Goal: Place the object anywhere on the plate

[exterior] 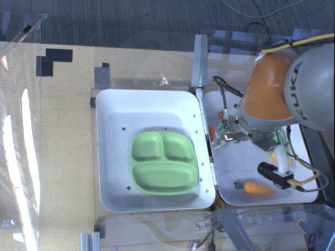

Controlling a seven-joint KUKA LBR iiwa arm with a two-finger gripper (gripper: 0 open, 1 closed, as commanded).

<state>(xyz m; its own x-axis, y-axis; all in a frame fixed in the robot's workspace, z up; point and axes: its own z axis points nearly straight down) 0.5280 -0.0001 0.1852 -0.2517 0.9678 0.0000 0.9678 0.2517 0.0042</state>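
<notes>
A green divided plate (165, 162) lies in the left white bin (112, 114). An orange carrot with a green tip (254, 188) rests near the front edge of the right bin (230, 171). My gripper (224, 132) hangs low over the right bin's left side, close to the wall between the bins and well behind the carrot. The wrist hides its tips. A small red thing (212, 132) shows just left of the gripper against that wall. A yellow object (278, 159) peeks out from under the arm on the right.
The grey and orange arm (272, 90) covers the back half of the right bin. A black fitting with a cable (273, 174) sticks out just above the carrot. The metal divider post (199, 61) stands behind both bins.
</notes>
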